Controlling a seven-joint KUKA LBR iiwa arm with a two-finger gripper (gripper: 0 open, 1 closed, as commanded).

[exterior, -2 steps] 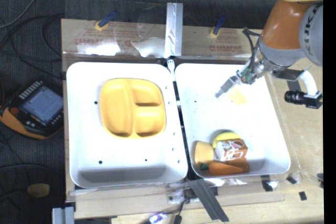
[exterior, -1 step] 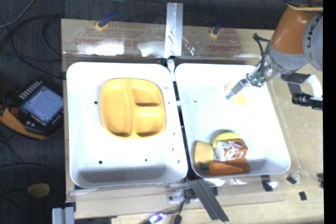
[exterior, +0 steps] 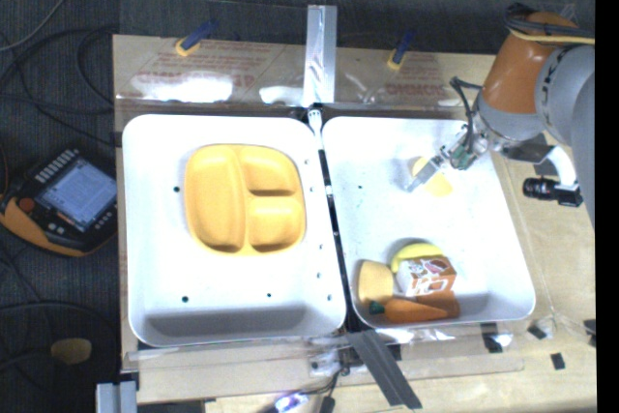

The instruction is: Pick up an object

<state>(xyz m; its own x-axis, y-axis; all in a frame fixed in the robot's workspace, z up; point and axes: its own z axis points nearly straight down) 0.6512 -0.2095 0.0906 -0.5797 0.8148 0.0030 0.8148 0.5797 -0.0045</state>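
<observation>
The gripper (exterior: 422, 171) hangs low over the right bin (exterior: 484, 237), touching a small yellow object (exterior: 432, 181); jaws' state cannot be told. A centred, square descent should seat it.

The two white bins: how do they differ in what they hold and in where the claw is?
The left bin holds one thing, a yellow divided tray near its middle; the right bin holds several small things bunched at its near edge, among them a carrot and a small carton. The claw is over the right bin, not the left. Both are shallow and white.
</observation>
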